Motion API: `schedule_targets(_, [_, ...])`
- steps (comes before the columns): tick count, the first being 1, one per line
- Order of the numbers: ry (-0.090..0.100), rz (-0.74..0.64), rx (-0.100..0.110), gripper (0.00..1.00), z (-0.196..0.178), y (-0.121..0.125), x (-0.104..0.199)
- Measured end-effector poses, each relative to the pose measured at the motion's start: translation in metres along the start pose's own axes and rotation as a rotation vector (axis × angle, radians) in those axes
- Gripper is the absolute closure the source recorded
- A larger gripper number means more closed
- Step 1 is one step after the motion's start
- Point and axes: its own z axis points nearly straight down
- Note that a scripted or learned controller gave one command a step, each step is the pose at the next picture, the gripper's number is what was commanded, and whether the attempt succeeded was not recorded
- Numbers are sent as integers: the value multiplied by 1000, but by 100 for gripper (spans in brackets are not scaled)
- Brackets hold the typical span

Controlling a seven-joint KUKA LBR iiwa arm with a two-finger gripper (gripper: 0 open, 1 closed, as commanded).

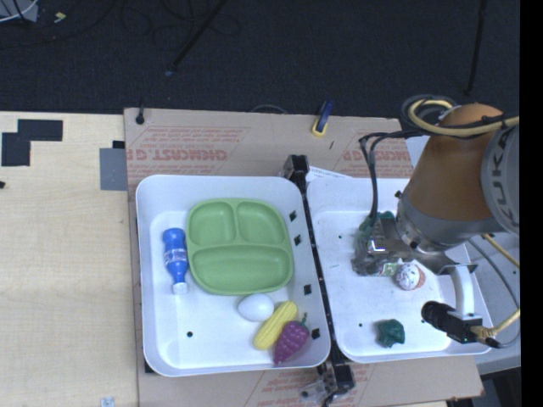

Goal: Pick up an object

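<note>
Bins fill mid-frame; we see the left one's green divided plate, blue bottle, corn, grapes, egg. Centre-right, the end effector, grip unreadable, touches a speckled ball; a dark green lump lies below.

A pale wooden bench top carries a flat sheet of brown cardboard with red printed lettering. On that cardboard two shallow white plastic bins sit side by side, their inner rims touching: the left bin and the right bin. Black clips sit at the seam between them. A small blue and yellow clamp grips the cardboard's far edge. Dark grey and black rectangular patches mark the bench to the left
</note>
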Motion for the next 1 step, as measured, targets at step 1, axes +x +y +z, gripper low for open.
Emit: schedule_targets(1, [-1, 3, 4, 100, 18, 0, -3])
